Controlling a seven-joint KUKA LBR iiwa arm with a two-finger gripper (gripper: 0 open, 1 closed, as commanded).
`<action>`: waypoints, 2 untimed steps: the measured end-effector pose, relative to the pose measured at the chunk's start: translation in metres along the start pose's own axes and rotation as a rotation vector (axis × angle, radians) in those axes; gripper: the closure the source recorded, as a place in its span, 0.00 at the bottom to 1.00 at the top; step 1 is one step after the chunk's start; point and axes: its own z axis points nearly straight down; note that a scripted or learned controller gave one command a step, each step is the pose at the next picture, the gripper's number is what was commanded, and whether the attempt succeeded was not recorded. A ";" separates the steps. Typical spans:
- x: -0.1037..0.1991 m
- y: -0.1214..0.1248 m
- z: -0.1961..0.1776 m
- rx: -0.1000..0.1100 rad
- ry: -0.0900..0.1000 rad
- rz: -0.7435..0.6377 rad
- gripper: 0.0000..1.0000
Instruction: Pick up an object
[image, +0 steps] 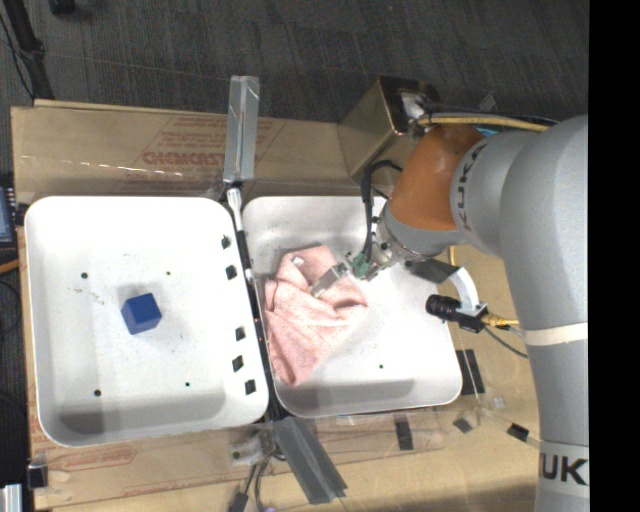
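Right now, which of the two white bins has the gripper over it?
The right bin, the one holding the pink cloth. The gripper is at that cloth. The left bin holds a blue cube.

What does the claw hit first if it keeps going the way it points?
Most likely the pink cloth. The claw points down and left into the right bin, and its tip already sits at the cloth's upper folds. Whether it touches is unclear from this slanted view.

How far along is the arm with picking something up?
Done: the arm has reached into the right bin, with the gripper down on the pink cloth. In hand: nothing visibly lifted; the cloth lies in the bin. Left: grasping and raising it. The blue cube sits in the left bin.
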 end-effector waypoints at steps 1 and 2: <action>0.000 0.001 -0.010 0.001 0.000 -0.004 1.00; 0.024 0.041 -0.111 -0.002 -0.002 0.027 1.00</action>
